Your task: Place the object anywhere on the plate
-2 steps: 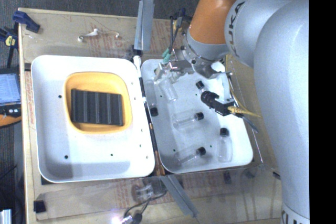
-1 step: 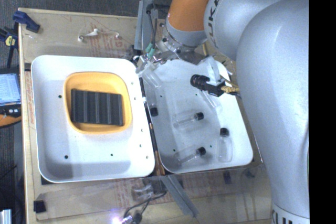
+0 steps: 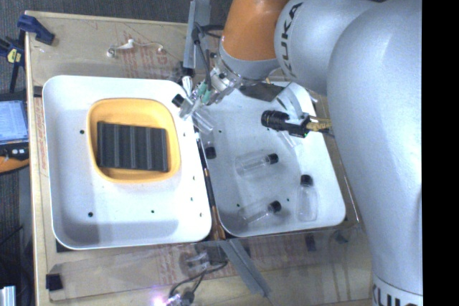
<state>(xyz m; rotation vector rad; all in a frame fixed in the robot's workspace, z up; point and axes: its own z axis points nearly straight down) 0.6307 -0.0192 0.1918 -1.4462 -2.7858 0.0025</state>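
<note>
Your widest open ground is the left bin (image 3: 72,211): bare white floor rings the yellow plate (image 3: 133,136) from 3 through 6 to 9 o'clock. The plate's centre carries a dark ribbed block (image 3: 133,147); only its yellow rim is free. In the right bin (image 3: 330,215), clear vials (image 3: 257,163) lie scattered toward 6 o'clock of its middle. The arm (image 3: 344,68) covers that bin's 12 to 3 o'clock side, and the gripper (image 3: 192,100) hangs over the shared wall between the bins.
</note>
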